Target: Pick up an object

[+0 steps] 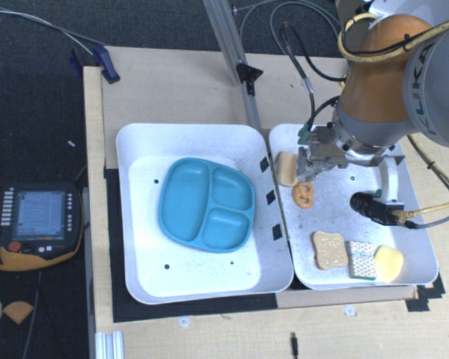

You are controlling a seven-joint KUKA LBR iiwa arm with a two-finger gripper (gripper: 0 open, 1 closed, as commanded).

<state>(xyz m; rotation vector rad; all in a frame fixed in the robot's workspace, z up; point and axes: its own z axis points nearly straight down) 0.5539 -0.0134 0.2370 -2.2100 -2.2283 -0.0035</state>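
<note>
A small brown pretzel (303,194), knotted and glossy, lies on the speckled floor of the right white bin (426,256), near its left wall. The gripper (312,163) hangs just above it; whether it is released or clenched cannot be told. A pale bread chunk (286,168) sits beside it. Nearer the front edge lie a toast slice (330,250), a sponge (361,260) and a yellow lemon-like piece (389,262). The left bin (135,200) holds a smooth blue divided plate (206,203).

The grey arm (389,88) reaches in from the right, wrist angled steeply downward.
</note>
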